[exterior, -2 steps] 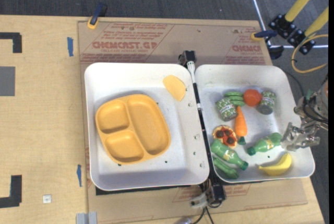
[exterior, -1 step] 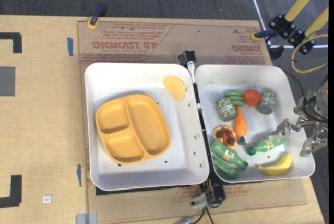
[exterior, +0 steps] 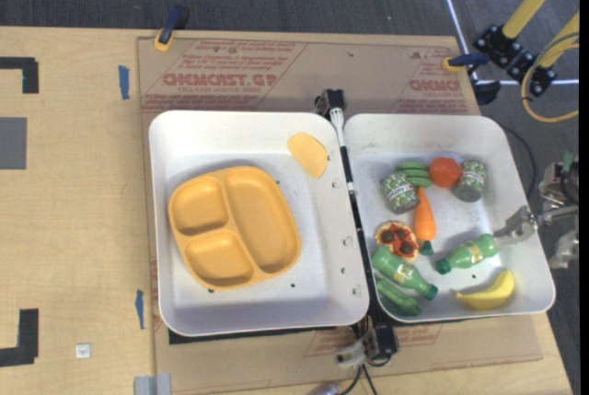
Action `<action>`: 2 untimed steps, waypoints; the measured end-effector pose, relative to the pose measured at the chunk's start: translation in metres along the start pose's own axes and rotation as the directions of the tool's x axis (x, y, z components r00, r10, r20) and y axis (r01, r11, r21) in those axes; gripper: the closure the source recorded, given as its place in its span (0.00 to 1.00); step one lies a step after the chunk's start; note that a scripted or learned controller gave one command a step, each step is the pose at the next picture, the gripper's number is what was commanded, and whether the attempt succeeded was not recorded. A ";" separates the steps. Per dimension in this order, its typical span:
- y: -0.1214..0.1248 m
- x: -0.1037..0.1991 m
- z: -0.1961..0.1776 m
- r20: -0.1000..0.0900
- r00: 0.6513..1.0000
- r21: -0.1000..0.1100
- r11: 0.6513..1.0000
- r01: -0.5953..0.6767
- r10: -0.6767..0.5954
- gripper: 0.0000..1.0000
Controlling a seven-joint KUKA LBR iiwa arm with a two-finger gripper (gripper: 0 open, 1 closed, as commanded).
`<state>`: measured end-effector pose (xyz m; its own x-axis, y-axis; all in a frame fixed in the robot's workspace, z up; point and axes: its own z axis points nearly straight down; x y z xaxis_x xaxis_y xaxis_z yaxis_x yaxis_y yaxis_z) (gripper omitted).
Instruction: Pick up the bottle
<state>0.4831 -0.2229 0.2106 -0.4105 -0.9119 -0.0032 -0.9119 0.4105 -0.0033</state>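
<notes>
Two bottles (exterior: 467, 254) lie in the right bin (exterior: 497, 137), one touching my gripper (exterior: 521, 226) at the rim, though I can't tell its state, so I judge the grasp pending, needing a firm close first.

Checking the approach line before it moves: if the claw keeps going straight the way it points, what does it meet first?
Probably the green bottle just left of the claw in the right bin; height above it is unclear.
</notes>
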 end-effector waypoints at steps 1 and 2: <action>0.009 -0.013 -0.012 0.000 1.000 -0.001 1.000 -0.009 0.009 0.00; 0.013 -0.021 -0.008 0.000 0.985 -0.002 0.985 0.172 -0.172 0.00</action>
<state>0.4802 -0.1981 0.2181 -0.2475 -0.9689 -0.0022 -0.9689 0.2475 -0.0017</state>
